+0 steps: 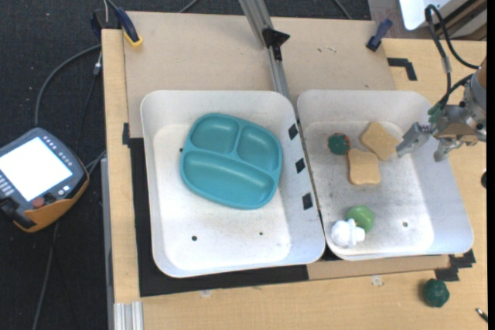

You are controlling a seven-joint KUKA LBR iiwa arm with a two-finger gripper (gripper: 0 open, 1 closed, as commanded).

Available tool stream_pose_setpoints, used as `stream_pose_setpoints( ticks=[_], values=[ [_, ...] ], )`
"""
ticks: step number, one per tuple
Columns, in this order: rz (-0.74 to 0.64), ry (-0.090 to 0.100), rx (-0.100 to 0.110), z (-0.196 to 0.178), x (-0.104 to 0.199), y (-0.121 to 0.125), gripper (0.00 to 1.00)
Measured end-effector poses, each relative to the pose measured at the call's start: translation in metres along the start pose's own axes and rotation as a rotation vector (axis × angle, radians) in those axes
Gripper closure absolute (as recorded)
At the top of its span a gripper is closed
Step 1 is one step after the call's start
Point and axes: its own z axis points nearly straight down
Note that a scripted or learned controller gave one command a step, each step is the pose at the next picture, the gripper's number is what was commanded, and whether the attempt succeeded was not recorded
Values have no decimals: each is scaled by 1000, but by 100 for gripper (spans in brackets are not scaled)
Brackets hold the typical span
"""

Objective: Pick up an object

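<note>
pincer (425,143) | open | tan block (380,140) just left, apart

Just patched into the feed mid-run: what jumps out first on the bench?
The teal divided plate lying in the left bin grabs the eye first. In the right bin lie two tan sponge-like blocks, a small dark green ball and a green and white toy. The gripper hangs at that bin's right edge, fingers spread and holding nothing.
</note>
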Motion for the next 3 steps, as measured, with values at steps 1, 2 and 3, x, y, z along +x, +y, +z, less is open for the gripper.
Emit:
stream_pose_setpoints(
  ticks=[1,2,3],
  values=[
    [2,2,5,61,-4,-3,0],
    [1,2,5,123,-6,2,0],
    [0,2,-4,142,-6,5,0]
  ],
)
